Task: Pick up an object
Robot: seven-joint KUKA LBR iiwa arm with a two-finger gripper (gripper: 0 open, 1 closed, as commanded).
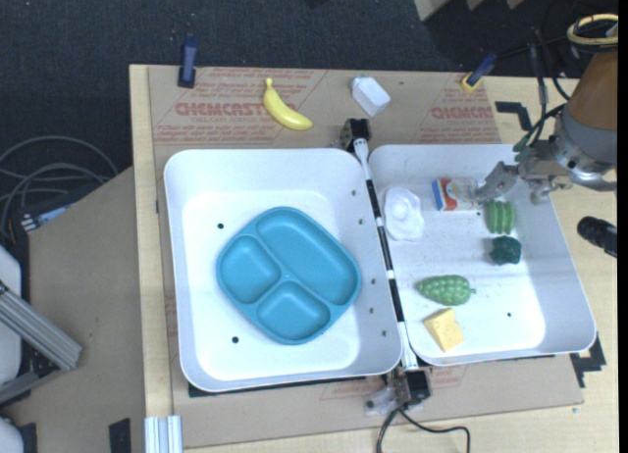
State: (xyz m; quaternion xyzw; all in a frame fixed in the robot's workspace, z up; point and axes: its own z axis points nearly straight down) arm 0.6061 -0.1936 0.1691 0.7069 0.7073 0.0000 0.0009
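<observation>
Nearby, pincer [494, 189] hovers between carton [447, 194] and green pepper [500, 217]

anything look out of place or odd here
Two things lie outside the bins on the cardboard behind them: a yellow banana and a small white block. The blue divided tray sits skewed in the left bin. Nothing looks spilled or broken.

We saw the left bin [186, 186] mostly taken up by a blue divided tray [286, 273], leaving open floor only along its edges. In the right bin [559, 319], the white cup [402, 214], red-white packet [447, 194], green items [501, 230], bumpy green fruit [446, 290] and yellow block [444, 329] crowded the middle; its right side lay open.
</observation>
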